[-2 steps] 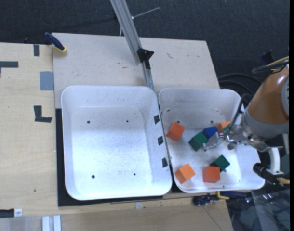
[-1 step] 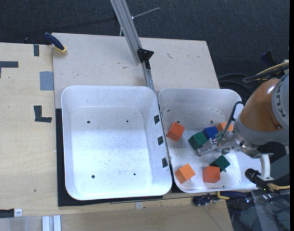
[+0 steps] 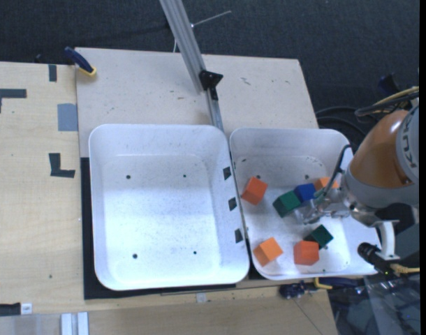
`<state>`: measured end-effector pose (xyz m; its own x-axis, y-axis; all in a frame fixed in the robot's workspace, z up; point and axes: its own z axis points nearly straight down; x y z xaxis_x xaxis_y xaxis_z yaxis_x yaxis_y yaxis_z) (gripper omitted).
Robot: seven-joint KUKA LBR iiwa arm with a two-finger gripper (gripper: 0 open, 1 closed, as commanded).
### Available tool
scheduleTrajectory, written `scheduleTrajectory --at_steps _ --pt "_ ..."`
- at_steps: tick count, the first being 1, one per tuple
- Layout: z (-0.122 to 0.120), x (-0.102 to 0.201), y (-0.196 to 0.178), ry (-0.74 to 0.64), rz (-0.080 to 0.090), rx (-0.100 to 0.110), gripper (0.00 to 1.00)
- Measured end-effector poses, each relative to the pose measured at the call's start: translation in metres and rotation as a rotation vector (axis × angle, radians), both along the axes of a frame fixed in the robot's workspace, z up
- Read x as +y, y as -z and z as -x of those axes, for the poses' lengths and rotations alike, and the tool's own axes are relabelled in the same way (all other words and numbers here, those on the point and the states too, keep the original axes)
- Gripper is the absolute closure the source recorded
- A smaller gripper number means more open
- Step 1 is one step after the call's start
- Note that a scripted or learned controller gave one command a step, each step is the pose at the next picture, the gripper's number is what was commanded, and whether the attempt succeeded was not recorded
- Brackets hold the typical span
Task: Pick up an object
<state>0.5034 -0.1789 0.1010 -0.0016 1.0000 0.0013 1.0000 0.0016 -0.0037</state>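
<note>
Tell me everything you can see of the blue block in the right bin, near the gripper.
The blue block is a small cube-like piece with a matte solid blue surface, lying on the floor of the right bin, toward its right side. Its left edge sits against or very close to the green block; contact cannot be confirmed. The gripper is just right of and below it and hides part of its right side. A sliver of orange shows just beyond it.

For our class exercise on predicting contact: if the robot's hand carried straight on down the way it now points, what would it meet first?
Probably the small blue cube, which lies right by the hand in the right white bin, beside the dark green cube. Depth is unclear from above, so it might reach bare bin floor instead.
</note>
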Motion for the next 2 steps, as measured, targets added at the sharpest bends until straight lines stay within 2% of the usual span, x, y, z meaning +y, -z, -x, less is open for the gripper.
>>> scheduleTrajectory --at_steps 2 --pt "-0.012 0.007 -0.112 -0.001 0.003 -0.009 1.00"
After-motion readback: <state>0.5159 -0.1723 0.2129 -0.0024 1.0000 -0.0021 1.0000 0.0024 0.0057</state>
